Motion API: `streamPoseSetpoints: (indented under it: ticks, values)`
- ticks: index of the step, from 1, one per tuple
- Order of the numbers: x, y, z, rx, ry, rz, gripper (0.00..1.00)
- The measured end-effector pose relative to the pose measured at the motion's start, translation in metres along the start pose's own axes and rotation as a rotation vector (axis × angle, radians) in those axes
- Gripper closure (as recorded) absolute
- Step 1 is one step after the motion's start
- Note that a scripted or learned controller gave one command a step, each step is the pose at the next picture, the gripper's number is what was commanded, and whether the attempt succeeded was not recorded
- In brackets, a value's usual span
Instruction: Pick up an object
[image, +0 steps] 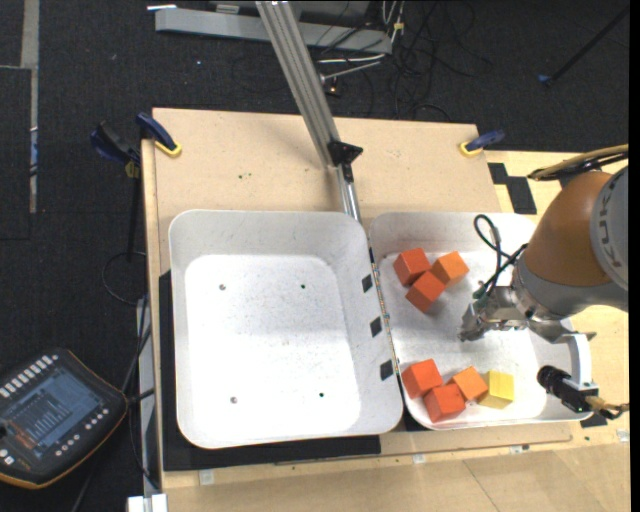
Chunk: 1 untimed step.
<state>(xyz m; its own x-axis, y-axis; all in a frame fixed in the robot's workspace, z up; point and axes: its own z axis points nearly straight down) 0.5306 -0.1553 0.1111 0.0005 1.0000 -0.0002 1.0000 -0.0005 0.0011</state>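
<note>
Yellow block (500, 388) just below gripper (472, 330)

Your arm (585, 245) is reaching in from the right edge of the frame, its orange band sitting at middle right. The gripper (472, 328) is pointing down and leftward, right of center; you cannot make out its tip.

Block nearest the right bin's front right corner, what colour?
Yellow, beside the orange ones; clear in the camera view.

Robot lab: teach pendant (48, 415), clamped bench (300, 160).
</note>
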Motion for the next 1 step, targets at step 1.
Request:
streamPoseSetpoints:
  ticks: [1]
  values:
    - [0.0034, -0.0069, -0.0575, -0.004, -0.001, -0.003, 1.00]
